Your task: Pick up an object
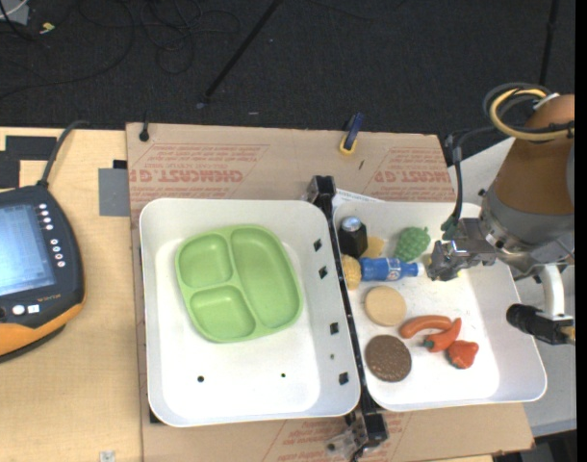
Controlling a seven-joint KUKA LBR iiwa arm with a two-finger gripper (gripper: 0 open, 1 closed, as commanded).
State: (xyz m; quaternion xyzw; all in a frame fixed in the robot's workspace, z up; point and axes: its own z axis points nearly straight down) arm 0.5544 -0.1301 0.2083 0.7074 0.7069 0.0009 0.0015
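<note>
Pincer (445, 261) seemingly beside blue bottle (388, 270).

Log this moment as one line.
arm: over right bin | gripper: near bottle, holding nothing seen | green tray: left bin

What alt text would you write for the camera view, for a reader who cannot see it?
A grey arm's gripper hovers over the right white bin, near a blue bottle, green leafy toy, orange carrot and brown disc. The left white bin holds a green divided plastic tray.
</note>
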